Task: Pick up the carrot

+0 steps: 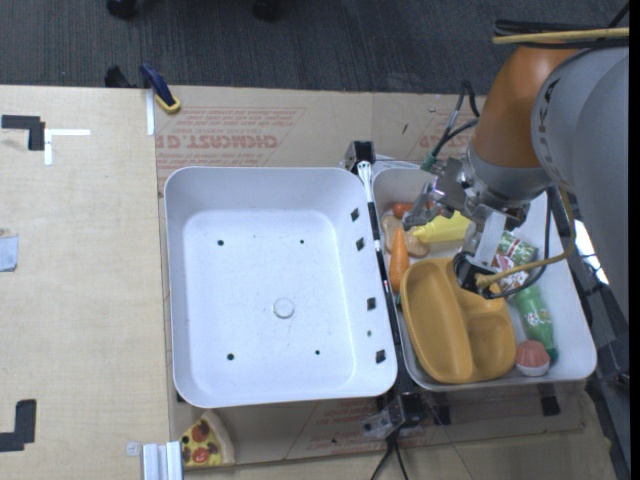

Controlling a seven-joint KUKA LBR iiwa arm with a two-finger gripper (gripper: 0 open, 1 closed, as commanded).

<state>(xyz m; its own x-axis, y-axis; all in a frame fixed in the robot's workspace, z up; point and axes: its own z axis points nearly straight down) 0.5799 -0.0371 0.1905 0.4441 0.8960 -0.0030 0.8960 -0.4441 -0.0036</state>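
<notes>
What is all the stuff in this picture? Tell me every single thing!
left bin: one, white, on the bench
right bin: one, white, beside it
small disc: one, whitish, middle of left bin
carrot: one, orange, right bin, by its left wall
dish: one, mustard yellow, right bin
bottle: one, green, right bin
pizza slice toy: one, yellow and red, outside the bins
arm: one, grey and orange
gripper: one, over right bin

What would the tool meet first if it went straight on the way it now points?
Probably the yellow item in the right bin, just beneath the tool; the carrot lies beside that, slightly off the line. Depth is unclear from this slant.
</notes>
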